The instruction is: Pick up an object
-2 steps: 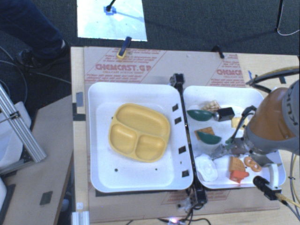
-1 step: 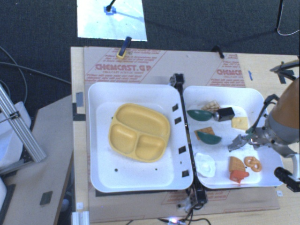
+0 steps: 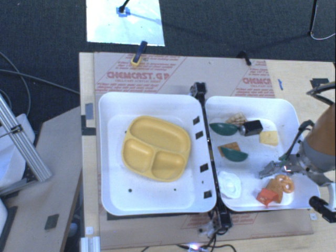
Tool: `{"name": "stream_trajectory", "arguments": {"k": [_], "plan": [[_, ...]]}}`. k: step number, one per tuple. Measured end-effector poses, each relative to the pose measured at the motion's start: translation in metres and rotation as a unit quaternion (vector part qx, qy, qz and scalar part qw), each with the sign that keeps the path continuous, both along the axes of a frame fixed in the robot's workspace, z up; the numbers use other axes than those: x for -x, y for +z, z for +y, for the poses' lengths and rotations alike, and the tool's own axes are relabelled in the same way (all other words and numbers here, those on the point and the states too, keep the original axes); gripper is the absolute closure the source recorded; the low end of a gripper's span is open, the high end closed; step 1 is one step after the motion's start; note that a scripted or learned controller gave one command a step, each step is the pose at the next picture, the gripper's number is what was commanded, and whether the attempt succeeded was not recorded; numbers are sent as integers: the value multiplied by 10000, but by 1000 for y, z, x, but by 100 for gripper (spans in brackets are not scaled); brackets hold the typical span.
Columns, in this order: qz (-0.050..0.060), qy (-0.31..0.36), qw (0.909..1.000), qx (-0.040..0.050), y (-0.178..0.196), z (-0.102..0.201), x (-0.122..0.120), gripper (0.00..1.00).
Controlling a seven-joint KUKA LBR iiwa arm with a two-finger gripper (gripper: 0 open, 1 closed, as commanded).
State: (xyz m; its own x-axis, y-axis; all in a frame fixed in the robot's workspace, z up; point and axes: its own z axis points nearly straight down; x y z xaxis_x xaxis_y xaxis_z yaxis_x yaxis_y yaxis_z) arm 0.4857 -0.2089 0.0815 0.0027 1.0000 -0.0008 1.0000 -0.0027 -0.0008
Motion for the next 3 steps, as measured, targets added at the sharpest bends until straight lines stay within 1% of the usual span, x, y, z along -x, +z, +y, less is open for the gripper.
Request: {"name": "stream_trajectory", "arguments": {"k": [1,2,3], "plan": [[-16,37,10000,0,3,3,-15,0],[-23,37,10000,3,30,2,-27,0],[-24,52,10000,4,39,2,-27,100]]}}
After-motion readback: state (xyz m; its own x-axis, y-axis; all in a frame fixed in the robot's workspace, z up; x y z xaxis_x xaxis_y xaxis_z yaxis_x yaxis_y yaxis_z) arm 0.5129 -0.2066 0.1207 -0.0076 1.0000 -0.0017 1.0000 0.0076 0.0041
